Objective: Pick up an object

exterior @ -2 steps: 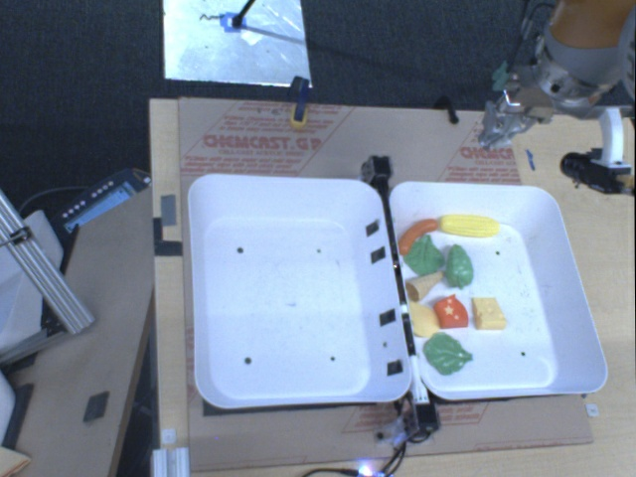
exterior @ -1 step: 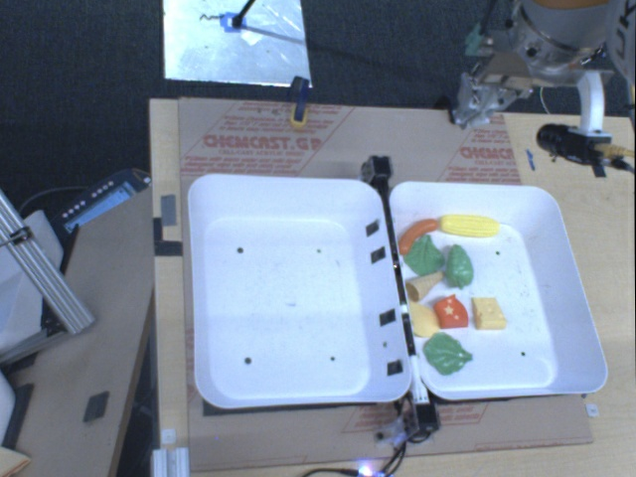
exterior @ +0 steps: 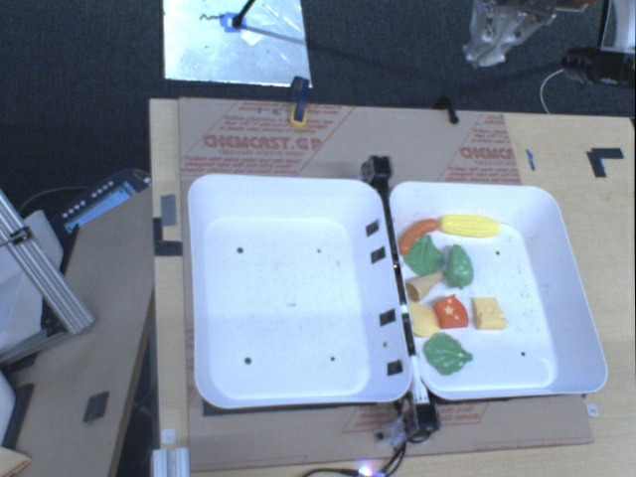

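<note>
We see the end effector point(exterior: 494, 40) high at the top right of the view, well above and beyond the right bin point(exterior: 571, 296), over the dark floor past the far edge of the desk point(exterior: 616, 256); it is blurred, and we cannot tell how it is set, though nothing shows in its grip. All the objects lie in the right bin, gathered toward the wall it shares with the left bin point(exterior: 288, 296). Nearest the far rim of the right bin lies a yellow corn cob point(exterior: 469, 227), with an orange carrot point(exterior: 417, 234) just beside it toward the shared wall. Below them sit two green leafy pieces point(exterior: 441, 260) side by side, then a tan cone-shaped piece point(exterior: 422, 286) close to the shared wall. Further toward the near rim we find a yellow piece point(exterior: 424, 320), a red tomato point(exterior: 451, 312) touching it, and a yellow cheese-like block point(exterior: 488, 314) just beside that. A third green leafy piece point(exterior: 447, 353) lies nearest the near rim.
</note>
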Action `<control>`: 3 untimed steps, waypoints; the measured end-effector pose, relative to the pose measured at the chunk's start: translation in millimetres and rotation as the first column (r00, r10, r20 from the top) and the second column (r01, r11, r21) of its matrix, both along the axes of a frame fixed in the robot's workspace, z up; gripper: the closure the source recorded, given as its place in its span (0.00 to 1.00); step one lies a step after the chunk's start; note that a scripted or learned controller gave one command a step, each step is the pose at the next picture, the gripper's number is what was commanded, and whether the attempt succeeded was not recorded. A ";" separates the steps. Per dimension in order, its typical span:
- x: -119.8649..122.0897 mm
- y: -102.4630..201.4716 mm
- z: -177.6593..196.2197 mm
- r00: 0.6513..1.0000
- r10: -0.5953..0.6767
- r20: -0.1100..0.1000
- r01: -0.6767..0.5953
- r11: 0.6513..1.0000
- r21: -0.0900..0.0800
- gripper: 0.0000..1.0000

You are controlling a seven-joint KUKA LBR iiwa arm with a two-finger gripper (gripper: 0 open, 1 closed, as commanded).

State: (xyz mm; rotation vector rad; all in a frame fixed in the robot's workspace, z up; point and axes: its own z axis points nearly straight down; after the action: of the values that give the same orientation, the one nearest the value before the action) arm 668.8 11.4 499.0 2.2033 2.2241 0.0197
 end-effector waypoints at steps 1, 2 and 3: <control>-23.3 13.6 39.7 1.000 -0.002 -0.009 0.002 1.000 0.000 1.00; -66.7 41.1 36.7 1.000 -0.002 -0.014 0.002 1.000 0.000 1.00; -0.9 26.9 35.1 1.000 -0.010 -0.012 0.010 1.000 -0.003 1.00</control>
State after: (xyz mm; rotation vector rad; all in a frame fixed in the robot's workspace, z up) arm 667.9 38.3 534.1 2.2188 2.2186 0.0031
